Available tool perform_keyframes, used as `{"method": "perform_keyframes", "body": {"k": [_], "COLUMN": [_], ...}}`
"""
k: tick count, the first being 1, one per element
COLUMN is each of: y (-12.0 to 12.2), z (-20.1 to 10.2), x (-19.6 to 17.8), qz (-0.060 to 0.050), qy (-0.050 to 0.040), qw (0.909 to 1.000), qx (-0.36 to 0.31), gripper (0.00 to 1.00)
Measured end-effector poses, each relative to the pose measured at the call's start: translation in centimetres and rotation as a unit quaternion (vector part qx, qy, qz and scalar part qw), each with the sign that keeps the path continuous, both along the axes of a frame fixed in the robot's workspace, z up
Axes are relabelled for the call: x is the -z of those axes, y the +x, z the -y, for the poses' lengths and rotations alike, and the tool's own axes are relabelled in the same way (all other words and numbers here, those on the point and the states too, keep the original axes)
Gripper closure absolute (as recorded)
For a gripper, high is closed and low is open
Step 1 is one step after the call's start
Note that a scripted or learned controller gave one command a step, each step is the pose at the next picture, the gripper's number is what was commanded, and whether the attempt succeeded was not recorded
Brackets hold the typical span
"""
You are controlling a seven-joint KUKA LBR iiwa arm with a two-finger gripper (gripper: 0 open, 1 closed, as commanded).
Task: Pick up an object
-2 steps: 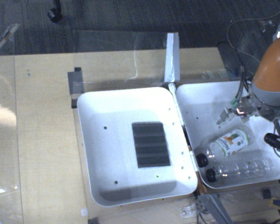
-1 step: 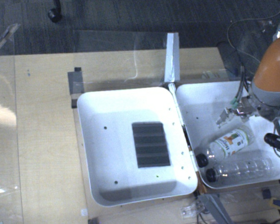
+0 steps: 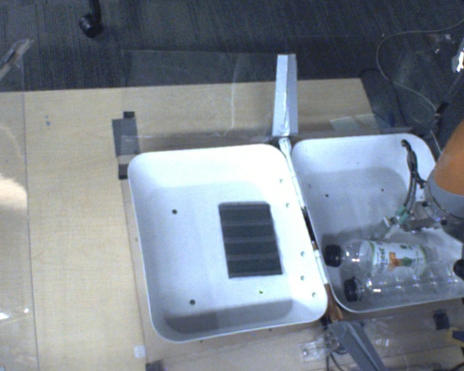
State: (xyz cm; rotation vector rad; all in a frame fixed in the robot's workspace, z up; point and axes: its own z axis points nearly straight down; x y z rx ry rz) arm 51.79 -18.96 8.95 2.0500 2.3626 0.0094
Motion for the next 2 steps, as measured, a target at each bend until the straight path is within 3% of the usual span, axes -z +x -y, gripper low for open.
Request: {"method": "perform_keyframes", "body": {"k": [1, 2], "y": [-2.5, 5.8], "z": [-4.1, -7.5], "x": [-0.1, 0.1], "qz": [0.003, -0.001], "qy": [-0.0026, 0.002], "qw": [0.9919, 0.999], "qx": [-0.127, -0.046], "gripper": [0.0, 0.0]}}
